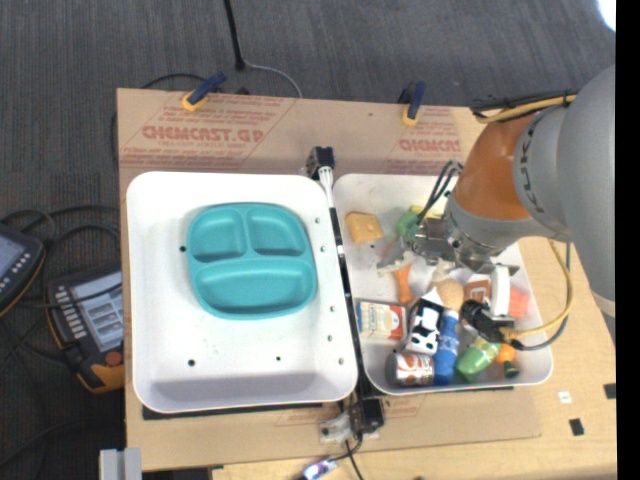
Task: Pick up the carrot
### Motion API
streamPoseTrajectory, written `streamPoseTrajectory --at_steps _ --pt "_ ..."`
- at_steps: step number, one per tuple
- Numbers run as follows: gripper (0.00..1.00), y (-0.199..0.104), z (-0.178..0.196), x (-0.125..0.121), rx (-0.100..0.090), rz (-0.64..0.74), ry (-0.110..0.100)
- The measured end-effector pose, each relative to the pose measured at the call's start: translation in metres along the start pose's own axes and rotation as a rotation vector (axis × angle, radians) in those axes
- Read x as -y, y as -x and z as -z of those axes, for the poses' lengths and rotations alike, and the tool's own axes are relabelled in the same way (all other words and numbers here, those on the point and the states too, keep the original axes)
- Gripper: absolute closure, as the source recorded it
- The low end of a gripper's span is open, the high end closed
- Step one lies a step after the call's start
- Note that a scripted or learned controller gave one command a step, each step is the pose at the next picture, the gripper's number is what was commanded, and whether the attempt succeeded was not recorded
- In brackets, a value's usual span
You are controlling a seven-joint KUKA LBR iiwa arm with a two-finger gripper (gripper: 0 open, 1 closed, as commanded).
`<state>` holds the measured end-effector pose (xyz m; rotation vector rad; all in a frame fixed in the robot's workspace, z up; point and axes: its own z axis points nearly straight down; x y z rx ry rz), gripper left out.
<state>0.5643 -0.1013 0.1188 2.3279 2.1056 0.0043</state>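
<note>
Carrot Sits Under My Pincer in the Crowded Bin

Carrot (403, 286) lies in the right bin (372, 193), while a teal tray (252, 259) rests in the left bin (160, 358). My pincer (425, 251) hangs just above the carrot; I cannot tell its state.

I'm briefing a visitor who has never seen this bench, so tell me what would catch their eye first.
The teal divided plate stands out, alone in the left white bin. Next comes the grey arm with its orange band, reaching from the right down into the right bin. That bin holds a crowded heap of small toy foods, with the carrot beside the claw.
</note>
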Motion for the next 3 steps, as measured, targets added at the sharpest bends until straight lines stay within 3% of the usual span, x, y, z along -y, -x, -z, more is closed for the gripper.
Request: streamPoseTrajectory --at_steps 1,2,3 --pt "0.0 -0.002 -0.03 -0.023 0.001 0.165 -0.002" --pt "1.0 -0.003 -0.019 -0.025 0.002 0.164 0.005" --pt "1.0 -0.058 0.082 0.017 0.001 -0.137 -0.005"
